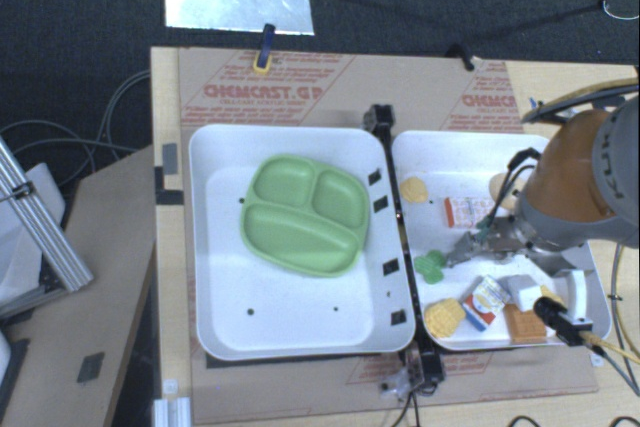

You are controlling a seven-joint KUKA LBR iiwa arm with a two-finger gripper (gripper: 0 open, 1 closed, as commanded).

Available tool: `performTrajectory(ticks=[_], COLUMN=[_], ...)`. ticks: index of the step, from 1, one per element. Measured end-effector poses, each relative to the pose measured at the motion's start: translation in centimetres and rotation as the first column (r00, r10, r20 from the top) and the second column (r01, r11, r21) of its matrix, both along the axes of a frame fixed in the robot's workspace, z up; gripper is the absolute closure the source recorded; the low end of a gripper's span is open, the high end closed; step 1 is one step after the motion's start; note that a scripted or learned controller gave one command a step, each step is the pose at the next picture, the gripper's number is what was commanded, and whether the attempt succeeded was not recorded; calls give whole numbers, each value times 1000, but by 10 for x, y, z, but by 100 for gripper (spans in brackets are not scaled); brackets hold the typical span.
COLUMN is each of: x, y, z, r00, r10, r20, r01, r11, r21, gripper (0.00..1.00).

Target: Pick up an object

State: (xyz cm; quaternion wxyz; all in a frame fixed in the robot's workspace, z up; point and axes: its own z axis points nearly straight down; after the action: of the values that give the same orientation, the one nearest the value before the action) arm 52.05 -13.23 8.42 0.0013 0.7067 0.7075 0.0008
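Low in the right bin, along its near edge, lie a round yellow cracker, a small white-and-red packet and a brown square, crowded close together. Further in sit a green piece, a red-and-white sachet, and a second yellow round near the divider. The left bin carries a green sectioned plate. The arm reaches in from the right with its gripper low over the middle of the right bin, pointing toward the green piece and just beside it; whether it is spread or closed cannot be told at this angle, and nothing can be seen held in it. No particular object is named by the task, so any of these would do; the green piece seems the likeliest target, being nearest the tip. This looks like the approach stage, with no grasp yet made. Next would be to settle squarely over one item, clear of its neighbours, then close and lift straight up.
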Motion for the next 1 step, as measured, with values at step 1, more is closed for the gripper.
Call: performTrajectory(ticks=[1], x=[0], y=[0], z=[11], r00=[1000], r10=[0], r20=[1], r01=[0], r11=[1000], r21=[0], gripper=[100])
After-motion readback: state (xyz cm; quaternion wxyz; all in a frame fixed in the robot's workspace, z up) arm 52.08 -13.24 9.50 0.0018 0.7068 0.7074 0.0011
